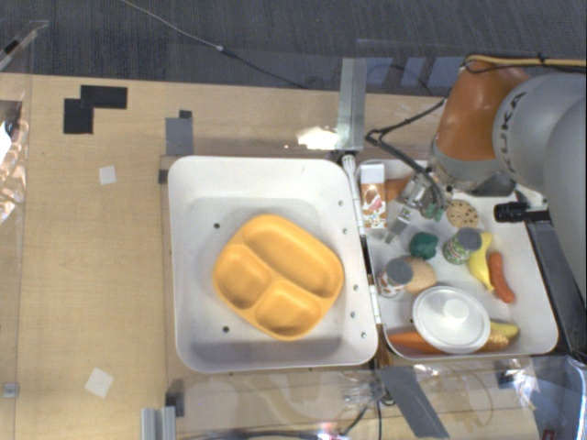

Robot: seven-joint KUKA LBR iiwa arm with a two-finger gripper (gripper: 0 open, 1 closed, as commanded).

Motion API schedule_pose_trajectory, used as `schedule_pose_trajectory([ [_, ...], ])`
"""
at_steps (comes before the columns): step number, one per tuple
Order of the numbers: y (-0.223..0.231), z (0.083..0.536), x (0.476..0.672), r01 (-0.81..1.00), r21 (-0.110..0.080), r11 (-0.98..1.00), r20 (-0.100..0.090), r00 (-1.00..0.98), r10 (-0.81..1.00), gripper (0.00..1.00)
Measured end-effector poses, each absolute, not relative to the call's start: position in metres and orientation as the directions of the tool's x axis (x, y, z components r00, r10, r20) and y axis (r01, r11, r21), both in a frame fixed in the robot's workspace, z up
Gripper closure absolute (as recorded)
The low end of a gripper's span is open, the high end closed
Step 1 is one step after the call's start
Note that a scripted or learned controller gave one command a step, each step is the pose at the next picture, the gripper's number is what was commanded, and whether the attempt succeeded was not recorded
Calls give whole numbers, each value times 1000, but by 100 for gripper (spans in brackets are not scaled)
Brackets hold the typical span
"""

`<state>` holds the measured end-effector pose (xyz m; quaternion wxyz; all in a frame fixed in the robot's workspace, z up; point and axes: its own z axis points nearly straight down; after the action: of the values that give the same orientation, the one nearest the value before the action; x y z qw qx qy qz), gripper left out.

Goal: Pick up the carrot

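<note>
Partly hidden, the carrot (pixel 415 342) lies along the near wall of the right bin (pixel 543 324), its middle tucked under a white bowl (pixel 450 318). Left bin (pixel 183 273) holds a yellow divided tray (pixel 278 276). Pincer (pixel 401 221) hangs over the right bin's far left corner, well apart from the carrot; whether it stands wide or narrow I cannot tell. Counter (pixel 83 273) is pale wood with black markers (pixel 93 106); dark ribbed flooring behind.
</note>
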<state>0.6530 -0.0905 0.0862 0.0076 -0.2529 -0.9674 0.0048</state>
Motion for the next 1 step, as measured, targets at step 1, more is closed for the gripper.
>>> schedule_pose_trajectory([
  [1,-87,102,660,483,1,876,-13,-875,483,100],
])
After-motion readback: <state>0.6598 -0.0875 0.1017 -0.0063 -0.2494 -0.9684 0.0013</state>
